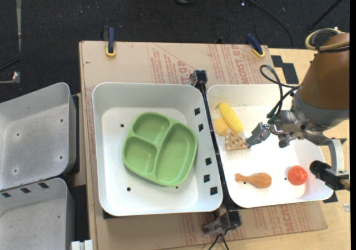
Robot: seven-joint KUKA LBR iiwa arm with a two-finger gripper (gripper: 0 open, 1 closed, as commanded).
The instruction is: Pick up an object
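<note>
Nearest the lens, the orange-banded arm (328, 76) leans into the right bin (267, 190), its bulk hiding part of that bin's far corner. Its gripper (257, 135) hangs just beside a waffle piece (235, 142) — whether it touches is unclear, and the grip's state cannot be told. Corn (231, 117), a drumstick (254, 179) and a tomato (297, 175) lie nearby — a green plate (160, 148) sits in the left bin (105, 132).

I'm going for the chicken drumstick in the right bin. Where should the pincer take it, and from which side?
Grip the chicken drumstick across its thick meaty end, coming straight down from above. It lies flat on the floor of the right bin, long axis running left to right, with bare floor on both long sides, so fingers likely fit front and back. The thin bone end at left probably offers less hold.
</note>
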